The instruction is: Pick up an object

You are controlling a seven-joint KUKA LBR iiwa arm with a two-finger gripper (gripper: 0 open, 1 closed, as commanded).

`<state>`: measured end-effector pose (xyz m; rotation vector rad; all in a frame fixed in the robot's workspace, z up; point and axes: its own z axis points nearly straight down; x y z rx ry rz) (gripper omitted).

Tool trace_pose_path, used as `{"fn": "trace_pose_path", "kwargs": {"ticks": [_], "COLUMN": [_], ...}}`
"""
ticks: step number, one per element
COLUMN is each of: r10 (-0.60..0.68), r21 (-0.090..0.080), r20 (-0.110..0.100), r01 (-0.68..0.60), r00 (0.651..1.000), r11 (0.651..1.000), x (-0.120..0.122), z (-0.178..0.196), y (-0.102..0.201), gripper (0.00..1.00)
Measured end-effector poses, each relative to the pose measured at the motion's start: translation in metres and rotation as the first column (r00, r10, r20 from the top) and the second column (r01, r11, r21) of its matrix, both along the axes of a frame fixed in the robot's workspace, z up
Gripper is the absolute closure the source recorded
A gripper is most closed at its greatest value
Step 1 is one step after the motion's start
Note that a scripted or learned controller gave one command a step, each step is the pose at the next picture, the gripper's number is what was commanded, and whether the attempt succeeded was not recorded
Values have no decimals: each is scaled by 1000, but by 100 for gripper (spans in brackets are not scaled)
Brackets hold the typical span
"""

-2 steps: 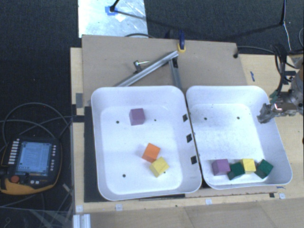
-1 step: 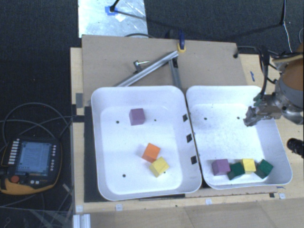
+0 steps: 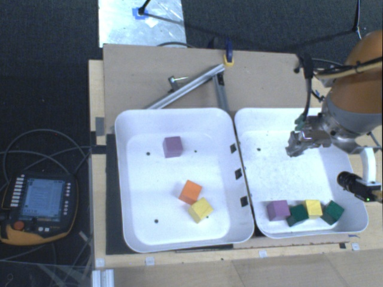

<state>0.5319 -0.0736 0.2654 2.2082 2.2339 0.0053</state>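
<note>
My gripper (image 3: pixel 297 146) hangs over the upper middle of the right bin (image 3: pixel 263 124), pointing left, with no block at its tip. Along that bin's front wall lie a purple block (image 3: pixel 277 209), a dark green block (image 3: pixel 297 214), a yellow block (image 3: pixel 313 207) and a second dark green block (image 3: pixel 333 211). The left bin (image 3: pixel 128 160) holds a purple block (image 3: pixel 173 146) near its back, plus an orange block (image 3: pixel 190 191) touching a yellow block (image 3: pixel 201 210) near the middle front.
A metal rod (image 3: pixel 185 85) lies slanted on the brown board behind the bins. A teach pendant (image 3: pixel 37 205) with cables sits on the floor at the left. A black fitting (image 3: pixel 356 186) overhangs the right bin's right wall.
</note>
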Motion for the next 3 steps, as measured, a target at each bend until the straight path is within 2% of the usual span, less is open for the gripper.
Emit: {"fn": "trace_pose_path", "kwargs": {"ticks": [3], "r10": [-1], "r21": [0], "r20": [-4], "r01": [1], "r00": [1000], "r11": [1000], "x": [3], "z": [-43], "y": [164], "gripper": [100]}}
